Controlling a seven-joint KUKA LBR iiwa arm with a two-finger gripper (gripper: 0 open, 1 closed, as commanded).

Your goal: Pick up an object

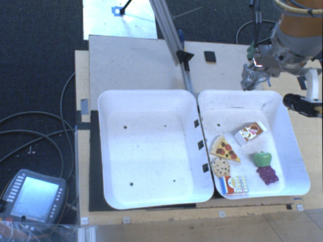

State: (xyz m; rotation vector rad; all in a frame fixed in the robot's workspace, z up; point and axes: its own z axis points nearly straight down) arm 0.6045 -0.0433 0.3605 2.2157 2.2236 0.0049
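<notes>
Camera view has our grey two-finger gripper (pixel 251 81) hovering over the far rim of the right-hand shallow white bin (pixel 295 150), and whether it is released or clenched we cannot tell. To pick well, we would drop straight onto the small red-and-white carton (pixel 250 133), lying alone mid-bin, apart from the flat pizza-slice toy (pixel 224 148), green apple toy (pixel 262 159) and purple grape bunch (pixel 267 174). The arm is cut off at the top edge, and the flat card (pixel 235 184) at the near rim is too small to read.
</notes>
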